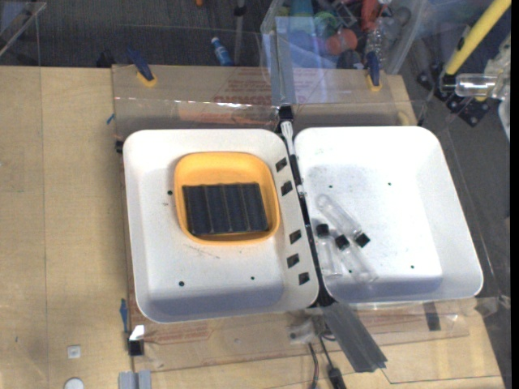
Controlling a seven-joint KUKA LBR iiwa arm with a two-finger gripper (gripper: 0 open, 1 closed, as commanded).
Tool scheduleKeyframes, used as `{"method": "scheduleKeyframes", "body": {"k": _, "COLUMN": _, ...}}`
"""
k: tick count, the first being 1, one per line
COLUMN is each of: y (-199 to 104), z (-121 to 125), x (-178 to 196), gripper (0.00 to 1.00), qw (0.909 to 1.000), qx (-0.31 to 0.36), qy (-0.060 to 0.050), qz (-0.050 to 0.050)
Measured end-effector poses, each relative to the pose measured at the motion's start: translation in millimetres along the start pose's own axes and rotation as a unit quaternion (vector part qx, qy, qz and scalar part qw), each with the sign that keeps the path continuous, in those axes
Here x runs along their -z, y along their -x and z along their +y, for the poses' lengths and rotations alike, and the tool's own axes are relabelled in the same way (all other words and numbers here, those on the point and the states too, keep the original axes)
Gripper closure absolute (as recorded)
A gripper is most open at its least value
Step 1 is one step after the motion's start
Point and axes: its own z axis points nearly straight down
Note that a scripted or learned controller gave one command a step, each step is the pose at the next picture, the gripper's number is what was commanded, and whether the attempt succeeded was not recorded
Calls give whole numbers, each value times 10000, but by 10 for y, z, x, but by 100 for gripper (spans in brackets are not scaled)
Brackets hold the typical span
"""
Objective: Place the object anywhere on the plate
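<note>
we see the orange plate (183, 177) in the middle of the left bin (154, 270), and a black ridged slab (225, 209) lies flat on it, inside the rim. in the right bin (409, 177), near the wall it shares with the left bin, lies a clear plastic piece (339, 221) with small black parts, well apart from the plate. both bins rest side by side on the tabletop (57, 217). how the jaws stand we cannot tell.
</note>
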Motion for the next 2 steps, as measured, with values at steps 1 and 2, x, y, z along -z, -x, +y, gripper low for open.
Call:
{"method": "scheduleKeyframes", "body": {"k": 1, "y": 24, "z": 1, "x": 0, "gripper": 100, "qw": 10000, "qx": 84, "qy": -1, "qz": -7}}
{"method": "scheduleKeyframes", "body": {"k": 2, "y": 27, "z": -15, "x": 1, "gripper": 100, "qw": 10000, "qx": -55, "qy": 9, "qz": -9}}
